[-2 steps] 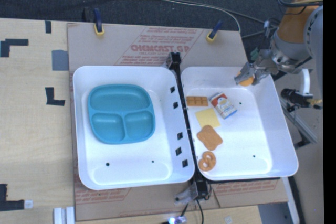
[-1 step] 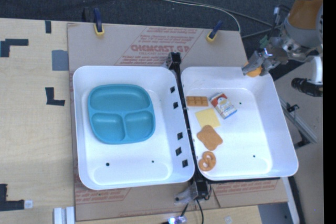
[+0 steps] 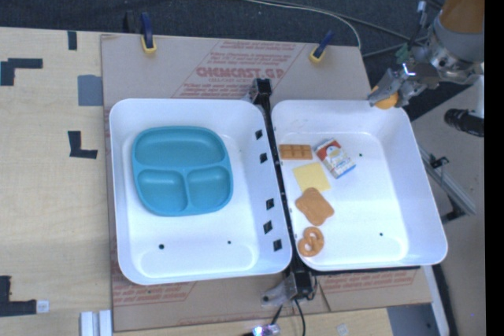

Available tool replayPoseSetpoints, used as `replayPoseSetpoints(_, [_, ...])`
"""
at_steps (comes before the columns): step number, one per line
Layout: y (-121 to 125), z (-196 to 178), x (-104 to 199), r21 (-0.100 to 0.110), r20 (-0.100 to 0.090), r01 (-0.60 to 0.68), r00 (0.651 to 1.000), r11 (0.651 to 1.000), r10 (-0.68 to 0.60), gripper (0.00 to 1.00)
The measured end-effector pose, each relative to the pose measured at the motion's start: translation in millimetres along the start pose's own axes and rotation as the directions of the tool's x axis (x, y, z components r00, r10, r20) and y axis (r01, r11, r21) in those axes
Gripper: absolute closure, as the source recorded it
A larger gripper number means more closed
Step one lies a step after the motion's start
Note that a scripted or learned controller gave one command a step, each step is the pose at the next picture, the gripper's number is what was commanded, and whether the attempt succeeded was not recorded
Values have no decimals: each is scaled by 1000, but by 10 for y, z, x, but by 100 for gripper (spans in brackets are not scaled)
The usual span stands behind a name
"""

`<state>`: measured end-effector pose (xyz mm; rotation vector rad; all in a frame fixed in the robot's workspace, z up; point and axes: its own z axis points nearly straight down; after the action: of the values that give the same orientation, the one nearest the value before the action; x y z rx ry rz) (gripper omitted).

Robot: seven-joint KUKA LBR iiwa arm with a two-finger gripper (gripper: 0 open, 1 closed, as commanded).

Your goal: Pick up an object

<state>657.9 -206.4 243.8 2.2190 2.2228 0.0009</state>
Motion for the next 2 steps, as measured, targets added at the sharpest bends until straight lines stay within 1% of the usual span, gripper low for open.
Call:
replayPoseSetpoints(1, [-132, -68, 513, 3, -1, 4, 1000, 1000, -4, 100])
replayPoseSetpoints(2, [-291, 97, 1035, 6, -2, 4, 1000, 1000, -4, 100])
